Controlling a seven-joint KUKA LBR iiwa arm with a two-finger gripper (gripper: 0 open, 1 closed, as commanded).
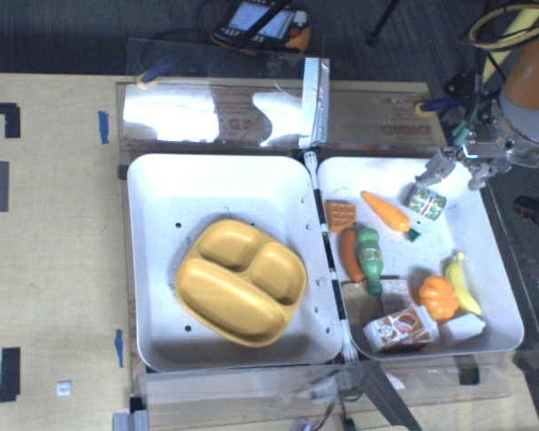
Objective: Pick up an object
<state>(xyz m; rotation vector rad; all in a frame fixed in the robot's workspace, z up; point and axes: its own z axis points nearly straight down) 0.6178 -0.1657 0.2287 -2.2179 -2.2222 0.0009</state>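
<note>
Left bin point(153, 241): one yellow divided tray point(241, 279), bare floor all round it. Right bin point(494, 241): one carrot point(385, 211), waffle point(340, 215), green bottle point(369, 259), banana point(463, 285), carton point(400, 328). Gripper point(458, 171) at far right corner, fingers spread, small can point(426, 203) just below them, not clamped.

No lettering can be made out. The cardboard strip point(377, 115) at twelve o'clock of the right bin point(499, 241) bears faint print, and the small carton point(400, 329) carries a label, both too blurred to read.
</note>
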